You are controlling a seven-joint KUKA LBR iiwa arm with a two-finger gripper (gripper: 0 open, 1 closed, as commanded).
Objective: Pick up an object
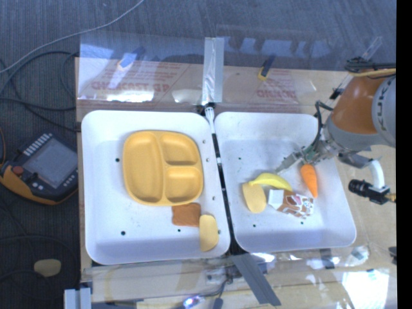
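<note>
In the right-hand shallow white plastic bin (335,234), near its upper right corner, the small metal claw (309,154) of the grey arm with the orange band (360,111) hangs low over the bin floor; whether it is spread or pressed together cannot be told. Just beside and below the claw lies a small orange toy carrot (310,179), tip pointing down, apparently just touching it. Left of the carrot sit a yellow toy banana (272,181), a pale yellow rounded slice (254,198) and a brown-and-white patterned block (295,204), all clustered together. In the left white bin (96,237) rests a yellow plastic divided plate (162,167), with a brown toast-like square (187,215) and a pale yellow oblong piece (208,232) near its lower right. Both bins stand side by side on the worktop (161,82)
</note>
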